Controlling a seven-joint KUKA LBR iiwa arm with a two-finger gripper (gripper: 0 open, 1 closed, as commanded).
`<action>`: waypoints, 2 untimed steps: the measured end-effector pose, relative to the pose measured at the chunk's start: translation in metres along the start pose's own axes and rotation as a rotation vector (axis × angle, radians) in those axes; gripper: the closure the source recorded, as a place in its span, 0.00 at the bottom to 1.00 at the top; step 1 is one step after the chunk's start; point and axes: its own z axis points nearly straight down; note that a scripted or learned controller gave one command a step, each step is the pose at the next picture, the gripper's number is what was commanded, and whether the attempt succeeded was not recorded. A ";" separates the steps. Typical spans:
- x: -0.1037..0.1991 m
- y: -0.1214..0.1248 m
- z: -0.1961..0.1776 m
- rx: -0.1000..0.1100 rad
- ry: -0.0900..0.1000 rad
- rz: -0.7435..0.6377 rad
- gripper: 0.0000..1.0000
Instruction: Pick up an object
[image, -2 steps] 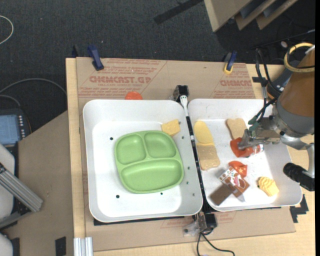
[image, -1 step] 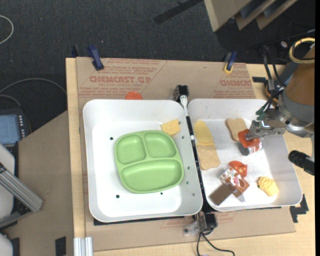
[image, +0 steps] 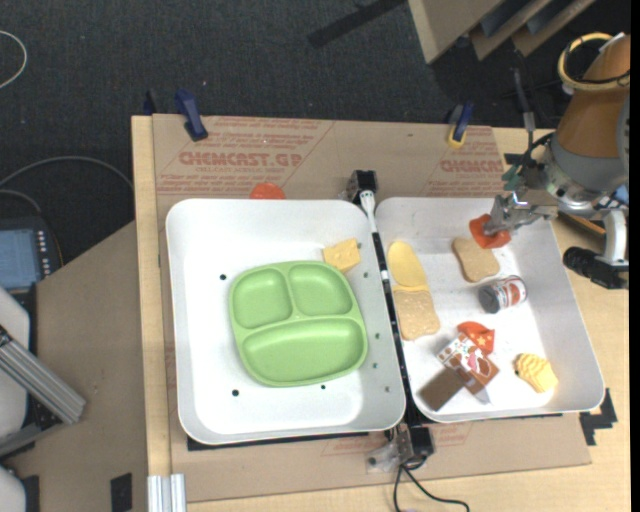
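Note:
My gripper (image: 503, 214) hangs over the far right part of the right bin (image: 570, 330), with the grey arm and its orange band rising behind it. A small red-orange object (image: 488, 233) sits right at the gripper's tip, touching or just below it; I cannot make out whether it is gripped. Just in front of it lies a tan bread-like slice (image: 475, 260). A grey can with a red end (image: 502, 293) lies on its side near the bin's middle.
The right bin also holds a yellow oval piece (image: 405, 263), a waffle-like cracker (image: 416, 312), a red packet (image: 476, 336), a brown bar (image: 455, 377) and a yellow corn-like piece (image: 537, 372). The left bin (image: 190, 300) holds a green divided plate (image: 297, 322) and a yellow wedge (image: 342, 254).

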 end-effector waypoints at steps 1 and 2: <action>0.001 -0.004 -0.001 0.007 0.002 0.002 0.00; -0.035 -0.020 0.095 0.010 0.005 0.005 0.00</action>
